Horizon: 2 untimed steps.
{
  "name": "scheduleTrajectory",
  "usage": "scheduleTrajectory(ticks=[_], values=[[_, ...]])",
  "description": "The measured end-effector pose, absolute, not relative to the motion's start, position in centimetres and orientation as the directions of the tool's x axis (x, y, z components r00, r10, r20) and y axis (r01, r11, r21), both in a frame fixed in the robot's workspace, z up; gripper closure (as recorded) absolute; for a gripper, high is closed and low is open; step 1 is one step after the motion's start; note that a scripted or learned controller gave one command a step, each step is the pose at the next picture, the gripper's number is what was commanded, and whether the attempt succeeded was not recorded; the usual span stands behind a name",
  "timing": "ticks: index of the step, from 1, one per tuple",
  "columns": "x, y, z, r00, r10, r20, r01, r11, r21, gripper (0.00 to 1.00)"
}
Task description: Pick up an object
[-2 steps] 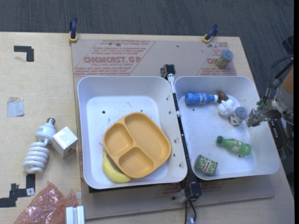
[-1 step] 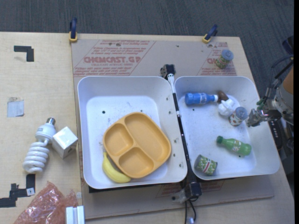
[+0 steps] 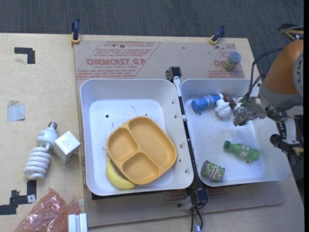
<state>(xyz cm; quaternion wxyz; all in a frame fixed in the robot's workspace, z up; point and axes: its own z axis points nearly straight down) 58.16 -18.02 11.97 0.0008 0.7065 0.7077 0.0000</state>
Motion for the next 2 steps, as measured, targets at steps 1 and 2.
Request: scheduleTrajectory(ticks=[1,2], values=[[60.9,-20.5,14.2,-0.003,1.0,-0.002,1.0,0.003,0.002,0.0],[65.3,-16.3,13.4,-0.003,1.0,-0.002,1.0,0.003,0.001,0.0]])
